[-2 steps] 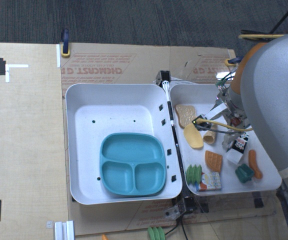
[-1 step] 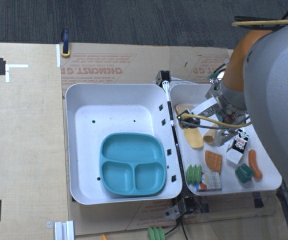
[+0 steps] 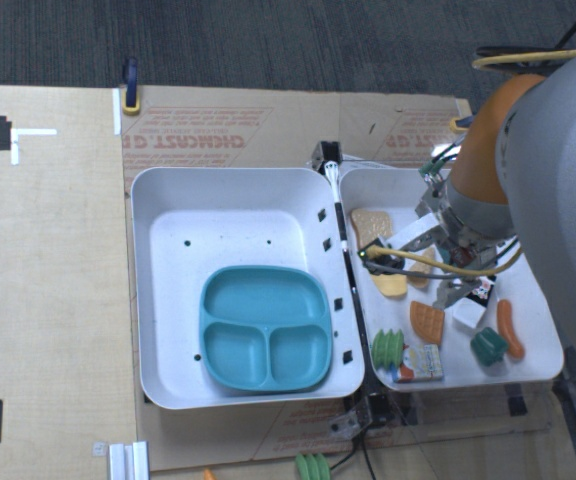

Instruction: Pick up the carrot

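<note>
The arm (image 3: pixel 528 158) reaches in over the right bin (image 3: pixel 543 368). The left bin (image 3: pixel 168 198) holds a teal tray (image 3: pixel 265 328). The gripper (image 3: pixel 448 268) hangs low over the right bin's middle; whether it is wide or narrow I cannot tell. The carrot (image 3: pixel 509 328) lies near that bin's right wall, apart from the gripper, just beside a green block (image 3: pixel 487 346).

A teal divided plate (image 3: pixel 265 328) sits in a white bin (image 3: pixel 158 268), an orange carrot (image 3: pixel 510 328) in the other white bin (image 3: pixel 538 368), beside a ridged green piece (image 3: pixel 388 349).
</note>
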Motion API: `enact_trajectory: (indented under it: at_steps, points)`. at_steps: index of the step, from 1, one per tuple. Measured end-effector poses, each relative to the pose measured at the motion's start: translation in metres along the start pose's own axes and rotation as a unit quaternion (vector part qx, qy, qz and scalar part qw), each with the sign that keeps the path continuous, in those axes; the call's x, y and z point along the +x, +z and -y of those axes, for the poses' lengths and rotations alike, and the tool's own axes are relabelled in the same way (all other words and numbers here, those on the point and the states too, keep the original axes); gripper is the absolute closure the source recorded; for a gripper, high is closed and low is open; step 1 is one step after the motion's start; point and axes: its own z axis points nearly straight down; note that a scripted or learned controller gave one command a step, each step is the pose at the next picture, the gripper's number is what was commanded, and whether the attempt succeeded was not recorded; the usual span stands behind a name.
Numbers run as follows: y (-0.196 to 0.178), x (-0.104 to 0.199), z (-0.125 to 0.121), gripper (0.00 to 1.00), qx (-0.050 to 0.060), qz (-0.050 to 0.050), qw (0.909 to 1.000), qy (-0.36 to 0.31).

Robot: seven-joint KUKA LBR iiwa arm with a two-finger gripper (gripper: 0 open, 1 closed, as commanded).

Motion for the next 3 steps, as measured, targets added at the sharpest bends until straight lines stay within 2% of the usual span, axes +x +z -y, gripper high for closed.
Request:
enact_trajectory:
  at_steps: [1,2,3]
  points:
    - [0.000,-0.027,0.013,0.00,0.000,-0.001,0.9974,0.072]
    - [0.000,-0.027,0.013,0.00,0.000,-0.001,0.9974,0.073]
    - [0.054,-0.069,-0.035,0.00,0.001,-0.001,0.9973,0.074]
